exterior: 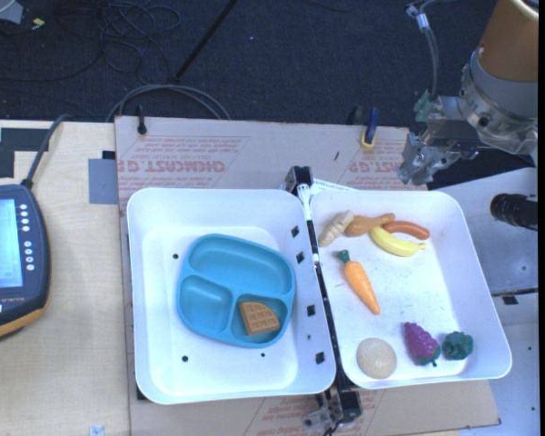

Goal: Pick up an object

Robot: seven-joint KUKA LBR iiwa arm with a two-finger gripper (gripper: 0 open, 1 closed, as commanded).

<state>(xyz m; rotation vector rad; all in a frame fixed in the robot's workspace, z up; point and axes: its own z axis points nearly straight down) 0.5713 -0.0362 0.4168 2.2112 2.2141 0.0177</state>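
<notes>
The arm point(513, 53) enters from the upper right, its pincer point(416, 166) hanging above the table point(209, 157) just outside the far edge of the right bin point(477, 271). Nothing lies between the pincer's tips; whether they are parted or closed cannot be told at this angle.

Right bin contents — all well clear of the pincer:
- A banana point(395, 242) near the far wall, touching a sausage point(407, 229) just behind it. These two are the closest things to the pincer, lying below it in the view.
- A curved orange piece point(371, 224) beside a pale piece point(335, 228) at the far left corner; what they are cannot be made out.
- A carrot point(359, 282) in the middle, lying at a slant, leaf end toward the far left.
- A round pale bun point(376, 357), a bunch of purple grapes point(421, 342) and a small green broccoli point(457, 344) along the near wall — farthest from the pincer.

The left bin point(154, 243) holds a blue divided plate point(236, 288), with a brown slice of toast point(259, 317) in its near right compartment.

A handheld control pad point(9, 257) rests on the table at the far left.
</notes>
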